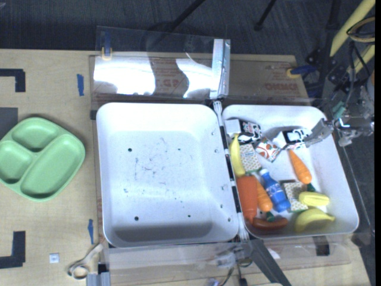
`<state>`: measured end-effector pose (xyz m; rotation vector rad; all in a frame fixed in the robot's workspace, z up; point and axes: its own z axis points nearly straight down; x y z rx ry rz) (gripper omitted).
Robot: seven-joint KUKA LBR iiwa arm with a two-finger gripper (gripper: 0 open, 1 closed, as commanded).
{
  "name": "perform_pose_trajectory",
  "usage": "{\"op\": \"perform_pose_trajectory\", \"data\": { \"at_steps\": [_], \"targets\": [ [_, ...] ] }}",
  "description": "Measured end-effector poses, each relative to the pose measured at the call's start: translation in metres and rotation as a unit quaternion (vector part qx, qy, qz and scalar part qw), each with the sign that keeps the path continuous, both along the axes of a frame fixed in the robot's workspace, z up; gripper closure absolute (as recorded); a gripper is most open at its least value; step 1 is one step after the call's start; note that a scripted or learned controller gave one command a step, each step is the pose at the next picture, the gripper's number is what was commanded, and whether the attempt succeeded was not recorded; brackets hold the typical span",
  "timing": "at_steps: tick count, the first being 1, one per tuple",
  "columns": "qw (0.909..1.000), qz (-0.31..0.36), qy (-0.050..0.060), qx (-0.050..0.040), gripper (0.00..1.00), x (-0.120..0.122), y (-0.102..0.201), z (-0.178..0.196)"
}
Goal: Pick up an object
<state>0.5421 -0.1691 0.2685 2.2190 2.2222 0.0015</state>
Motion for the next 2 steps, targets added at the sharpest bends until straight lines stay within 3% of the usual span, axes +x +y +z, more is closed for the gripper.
{"op": "perform_pose_trajectory", "data": {
  "at_steps": [1,2],
  "targets": [
    [0.9999,0.013,0.001,0.0004,0.00,-0.006,-0.008,-0.165],
    [0.9974,-0.071,-0.001,0.0026,0.00,0.044,-0.049,-0.126]
  ]
}}
